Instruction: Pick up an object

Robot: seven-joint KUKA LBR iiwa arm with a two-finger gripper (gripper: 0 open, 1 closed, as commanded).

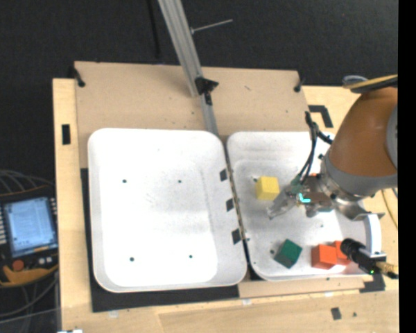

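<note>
Right bin: a yellow block (267,187) lies near the bin's middle; a green block (288,253) rests toward the front edge, turned askew; an orange block (326,256) sits just right of it, near the front corner.

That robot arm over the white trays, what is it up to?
The arm reaches in over the right-hand bin, trying to pick something up. Its tool hangs low in the bin just beside the yellow block, and nothing shows between its fingers. A green block and an orange block lie nearer the front edge of the same bin. The left-hand bin sits alongside.
</note>
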